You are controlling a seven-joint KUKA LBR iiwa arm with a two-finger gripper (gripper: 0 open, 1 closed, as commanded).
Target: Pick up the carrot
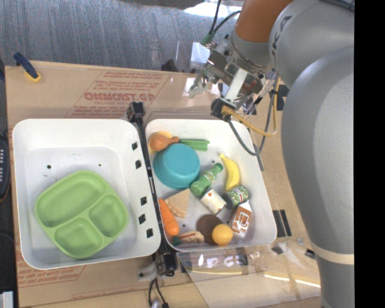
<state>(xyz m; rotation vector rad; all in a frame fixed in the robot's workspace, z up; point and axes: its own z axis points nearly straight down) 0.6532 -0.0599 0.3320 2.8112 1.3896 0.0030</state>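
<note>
Right, the biggest thing I see is the grey arm [319,150] filling the right side of my feed, its orange band [258,18] at the top edge, with the gripper [207,81] hanging above the bench just beyond the far rim of the right bin; from this angle I cannot tell whether its fingers are open or closed, and nothing shows between them. Yellow and black cables loop off the wrist over that bin's far right corner. The bench [90,90] under everything is covered in brown cardboard with red print, and behind it runs a dark ribbed backdrop. The two white bins sit side by side, touching along a black hinge strip. The left bin [24,180] carries a green divided plate [81,212] near its front. The right bin [255,162] is crowded: a teal bowl [176,165] towards the back left, a yellow banana [231,171] to its right, a green bottle [206,180] lying tilted between them, a small green can [238,195], a red and white carton [241,221], a slice of bread [178,204], a brown round piece [207,225] and an orange ball [222,234] near the front. The carrot [168,218] lies along the left wall of the right bin, near the front, well apart from the gripper.
</note>
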